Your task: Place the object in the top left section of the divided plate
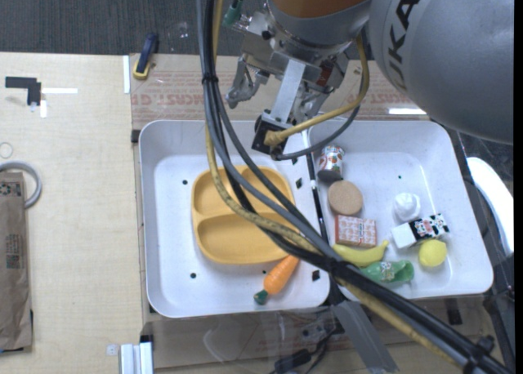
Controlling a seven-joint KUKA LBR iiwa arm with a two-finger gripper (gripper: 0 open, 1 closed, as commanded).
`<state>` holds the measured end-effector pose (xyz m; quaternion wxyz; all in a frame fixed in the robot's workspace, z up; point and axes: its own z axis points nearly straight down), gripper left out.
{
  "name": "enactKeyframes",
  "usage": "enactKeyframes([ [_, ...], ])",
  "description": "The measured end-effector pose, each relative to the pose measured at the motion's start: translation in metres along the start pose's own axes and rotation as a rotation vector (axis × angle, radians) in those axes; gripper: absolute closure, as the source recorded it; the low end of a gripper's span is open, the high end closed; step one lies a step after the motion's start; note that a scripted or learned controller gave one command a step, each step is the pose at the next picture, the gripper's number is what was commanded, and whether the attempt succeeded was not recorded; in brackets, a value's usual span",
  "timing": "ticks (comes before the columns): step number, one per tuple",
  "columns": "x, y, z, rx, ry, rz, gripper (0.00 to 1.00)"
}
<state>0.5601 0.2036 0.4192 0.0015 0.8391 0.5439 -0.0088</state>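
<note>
The yellow divided plate [237, 217] lies in the left white bin [163, 225], with cables crossing over it. An orange carrot [279, 276] with a green top rests against the plate's near right corner. My gripper [245, 88] hangs above the far edge of the left bin, behind the plate, and I see nothing held in it. The plate's top left section [214, 193] shows bare yellow.
The right bin [445, 160] holds a small can [331, 162], a round brown biscuit [345, 198], a wafer block [355, 232], a banana [365, 253], a green item [391, 272], a lemon [433, 254] and white pieces [406, 204]. Cables and the arm overhang both bins.
</note>
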Motion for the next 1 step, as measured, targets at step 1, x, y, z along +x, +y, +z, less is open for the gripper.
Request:
enactKeyframes([
  [1,0.0053,-0.0517,0.0229,-0.003,0.008,0.018,0.0],
])
